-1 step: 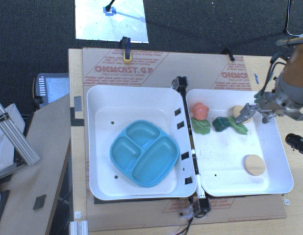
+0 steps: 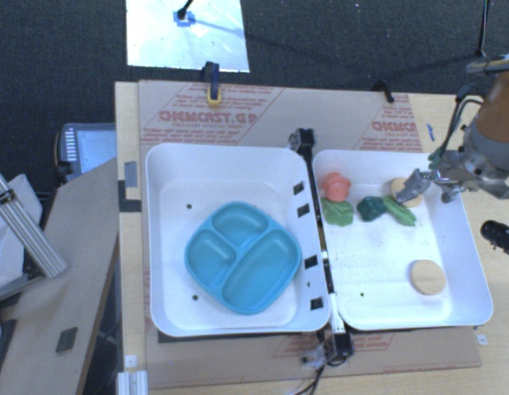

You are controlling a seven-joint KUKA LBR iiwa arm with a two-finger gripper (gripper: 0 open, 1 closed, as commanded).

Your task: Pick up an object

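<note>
Our end effector sits low in the right bin by the tan piece, we cannot tell its grip, and it could slip off that small, crowded toy.

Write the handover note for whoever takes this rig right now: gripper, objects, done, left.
Gripper: low over the right bin, at its far side beside a tan piece; nothing visibly held.
Objects there: orange piece, light green piece, dark green piece, green strip, tan disc near the front.
Left bin: blue divided plate.
Done: no pick yet.
Left: grasp and lift one object.
</note>
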